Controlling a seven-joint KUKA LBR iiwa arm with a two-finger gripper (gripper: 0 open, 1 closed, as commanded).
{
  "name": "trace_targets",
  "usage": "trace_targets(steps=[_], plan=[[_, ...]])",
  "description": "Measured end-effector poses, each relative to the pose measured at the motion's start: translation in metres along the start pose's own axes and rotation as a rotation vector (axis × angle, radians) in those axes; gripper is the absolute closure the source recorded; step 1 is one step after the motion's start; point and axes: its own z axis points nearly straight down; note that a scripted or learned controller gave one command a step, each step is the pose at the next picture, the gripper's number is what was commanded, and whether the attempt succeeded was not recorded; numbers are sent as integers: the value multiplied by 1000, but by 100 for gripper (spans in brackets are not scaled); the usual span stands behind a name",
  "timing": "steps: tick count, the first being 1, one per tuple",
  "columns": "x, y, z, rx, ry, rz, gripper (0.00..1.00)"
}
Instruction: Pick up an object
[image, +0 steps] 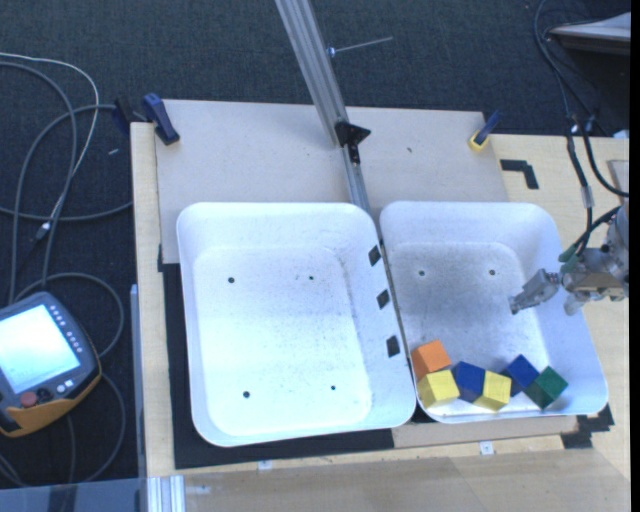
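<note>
The gripper (532, 293) reaches in from the right over the right bin (470, 232), near its right wall, and whether it is spread or pressed together I cannot tell, though nothing shows between its tips. The blocks sit well apart from it along that bin's near edge: an orange block (431, 355) touching a yellow block (437, 386), then a blue block (469, 379), a second yellow block (493, 389), a second blue block (521, 371) and a green block (548, 385). The left bin (280, 225) lies beside it
</note>
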Motion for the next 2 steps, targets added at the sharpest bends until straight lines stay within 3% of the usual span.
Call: trace_targets(steps=[1,2], plan=[[0,0,0,0,0,0,0],[-20,30,119,9,3,1,0]])
